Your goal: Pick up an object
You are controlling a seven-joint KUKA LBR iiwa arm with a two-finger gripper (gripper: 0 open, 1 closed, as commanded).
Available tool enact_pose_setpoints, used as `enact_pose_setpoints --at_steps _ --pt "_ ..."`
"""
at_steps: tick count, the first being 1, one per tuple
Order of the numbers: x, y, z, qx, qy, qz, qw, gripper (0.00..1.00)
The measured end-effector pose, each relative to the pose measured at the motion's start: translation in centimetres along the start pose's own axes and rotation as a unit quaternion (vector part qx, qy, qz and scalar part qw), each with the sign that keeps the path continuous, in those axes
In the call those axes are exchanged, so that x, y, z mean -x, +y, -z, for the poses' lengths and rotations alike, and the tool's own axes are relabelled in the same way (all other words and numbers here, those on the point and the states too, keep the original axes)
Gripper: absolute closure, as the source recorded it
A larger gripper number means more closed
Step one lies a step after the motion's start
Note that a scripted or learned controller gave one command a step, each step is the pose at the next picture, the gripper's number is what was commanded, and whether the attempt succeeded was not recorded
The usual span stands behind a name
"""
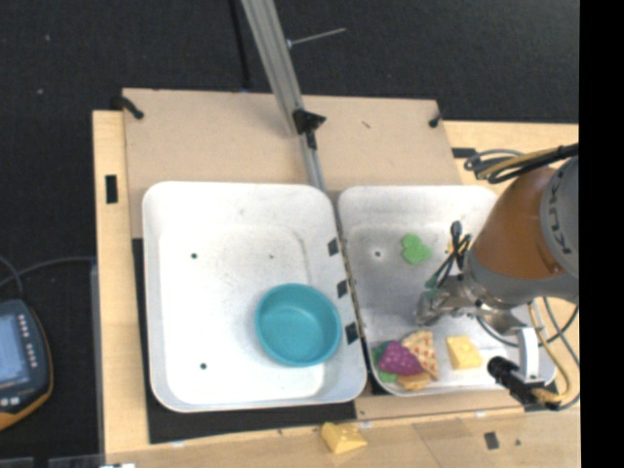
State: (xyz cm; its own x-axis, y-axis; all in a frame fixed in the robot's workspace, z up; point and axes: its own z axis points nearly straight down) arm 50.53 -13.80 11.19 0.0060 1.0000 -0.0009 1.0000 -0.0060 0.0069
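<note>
Over the right bin [390, 213] hang the jaws [436, 305] — spread or pressed together, I cannot tell.

Toys scattered in the right bin.
Small green piece [416, 250] up top; purple lump [398, 359], tan waffle-patterned piece [420, 350] and yellow block [464, 352] along the near edge.

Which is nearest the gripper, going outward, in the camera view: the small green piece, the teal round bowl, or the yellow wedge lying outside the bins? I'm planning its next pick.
1. Small green piece, in the right bin, just up-left of the gripper.
2. Teal round bowl, in the left bin, across the divider.
3. Yellow wedge, on the bench below the bins, but only slightly farther than the bowl.
</note>
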Motion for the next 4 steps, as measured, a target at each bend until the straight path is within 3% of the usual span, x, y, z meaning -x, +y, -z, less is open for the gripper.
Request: enact_pose_setpoints --at_steps 1,3,4 --pt "-0.2 -0.7 5.6 0.000 0.000 0.005 1.0000 1.00" --pt "-0.9 0.3 16.4 0.001 -0.001 0.005 1.0000 1.00" --pt "-5.7 0.7 14.9 -0.002 0.000 0.005 1.0000 1.00"
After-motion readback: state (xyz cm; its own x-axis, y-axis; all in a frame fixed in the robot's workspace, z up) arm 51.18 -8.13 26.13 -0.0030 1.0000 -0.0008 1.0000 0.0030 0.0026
